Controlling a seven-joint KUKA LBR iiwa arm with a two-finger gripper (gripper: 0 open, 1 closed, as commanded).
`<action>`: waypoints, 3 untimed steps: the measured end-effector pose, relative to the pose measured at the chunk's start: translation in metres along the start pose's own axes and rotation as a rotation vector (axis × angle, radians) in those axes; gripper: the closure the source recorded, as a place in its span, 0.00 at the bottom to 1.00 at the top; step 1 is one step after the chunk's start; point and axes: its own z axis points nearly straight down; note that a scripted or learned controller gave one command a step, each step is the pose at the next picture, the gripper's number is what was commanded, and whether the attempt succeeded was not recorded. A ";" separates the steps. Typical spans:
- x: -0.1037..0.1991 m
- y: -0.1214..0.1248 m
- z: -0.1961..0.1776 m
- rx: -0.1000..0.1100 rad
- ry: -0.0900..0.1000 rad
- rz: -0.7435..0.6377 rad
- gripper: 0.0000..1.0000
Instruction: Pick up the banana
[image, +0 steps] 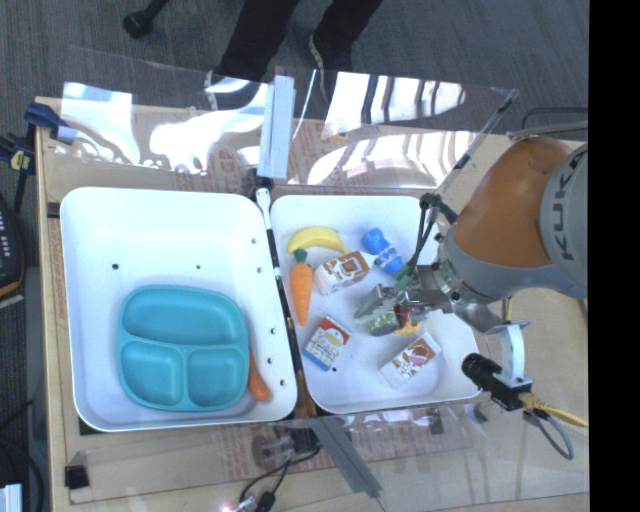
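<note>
right bin front (440, 403): two small cartons (327, 343) lying flat in it, one near the carrot, one by the front wall.
left bin (90, 215): i see a blue divided tray (183, 348), an orange piece at its corner.
gripper (385, 300): i have it low over mid right bin, above a clutter of small items; whether it is clenched or released i cannot tell.
carrot (300, 287): upright beside the divider, just under the banana.
banana (316, 240): far left corner of right bin, well apart from my tool, untouched.
handling: i judge it light, soft, curved, smooth-skinned; take it across the middle, gently.
</note>
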 end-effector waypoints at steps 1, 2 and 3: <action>-0.033 0.066 0.043 0.001 -0.001 0.209 0.00; -0.003 0.136 0.108 -0.001 0.000 0.284 0.00; -0.026 0.177 0.128 -0.031 -0.008 0.092 0.00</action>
